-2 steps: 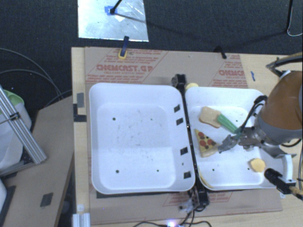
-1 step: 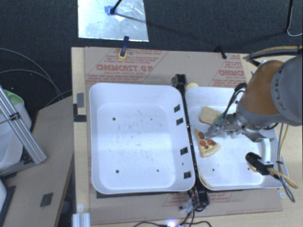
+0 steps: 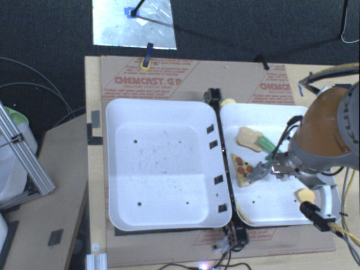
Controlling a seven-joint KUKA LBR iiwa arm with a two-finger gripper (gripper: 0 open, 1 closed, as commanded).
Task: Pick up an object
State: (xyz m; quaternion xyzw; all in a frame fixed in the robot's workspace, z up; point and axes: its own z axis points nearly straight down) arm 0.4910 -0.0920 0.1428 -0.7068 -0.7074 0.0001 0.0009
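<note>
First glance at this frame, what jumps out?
The grey arm with its orange band dominates the right side, its gripper low over the right bin. Just under the gripper lies a pizza-slice toy by the bin's left wall, with a tan bread-like piece and a green object behind it. The left bin is the big white area mid-frame.

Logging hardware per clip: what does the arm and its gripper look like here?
The arm is a bulky rounded body with a wide orange band above grey wrist housing. Dark cables loop along its left side. The gripper is a small dark metal two-finger tool. A white bracket with a black block sits below the wrist.
</note>
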